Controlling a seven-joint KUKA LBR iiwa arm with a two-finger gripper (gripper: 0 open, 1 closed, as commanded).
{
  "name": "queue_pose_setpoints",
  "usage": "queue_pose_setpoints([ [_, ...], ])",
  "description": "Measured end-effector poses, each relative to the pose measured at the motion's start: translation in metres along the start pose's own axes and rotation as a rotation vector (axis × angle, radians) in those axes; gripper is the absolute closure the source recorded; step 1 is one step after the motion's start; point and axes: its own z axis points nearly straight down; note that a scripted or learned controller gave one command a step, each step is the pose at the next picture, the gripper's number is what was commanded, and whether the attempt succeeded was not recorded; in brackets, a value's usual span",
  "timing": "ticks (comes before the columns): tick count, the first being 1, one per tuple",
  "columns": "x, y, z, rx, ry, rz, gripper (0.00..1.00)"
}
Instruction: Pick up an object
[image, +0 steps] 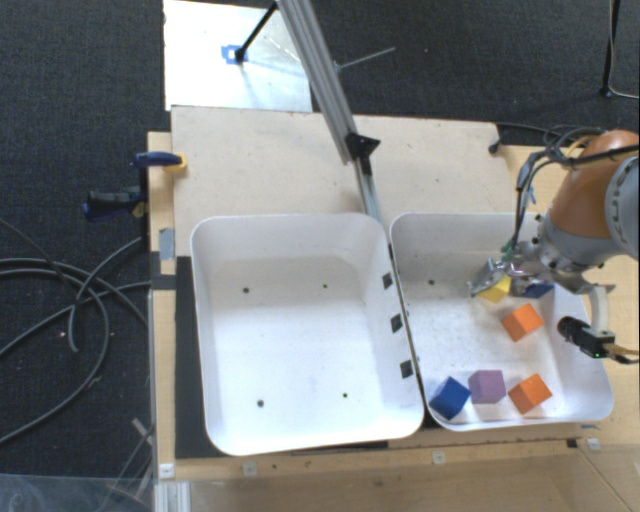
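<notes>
In the right bin, my gripper hangs low over the upper middle. A yellow block lies right under its tip, partly covered by it, and I cannot tell whether it is gripped. A small blue piece peeks out just right of the gripper. An orange cube sits a little below and to the right. Along the bin's front wall sit a blue cube, a purple cube and a second orange cube.
The left bin stands beside the right one, their walls meeting at a ridge with black clips. A slanted metal pole crosses above the bench at the back. The arm's orange band and cables hang over the right bin's far corner.
</notes>
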Motion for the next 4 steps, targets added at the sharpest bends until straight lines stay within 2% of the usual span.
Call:
queue_pose_setpoints([
  [1,-0.009,0.02,0.0,0.01,0.023,-0.005,0.0],
  [2,-0.007,0.021,-0.011,0.006,0.022,-0.01,1.0],
  [3,-0.008,0.054,-0.002,-0.005,0.001,-0.003,1.0],
  [4,0.103,0.06,0.0,-0.003,-0.006,-0.005,1.0],
])
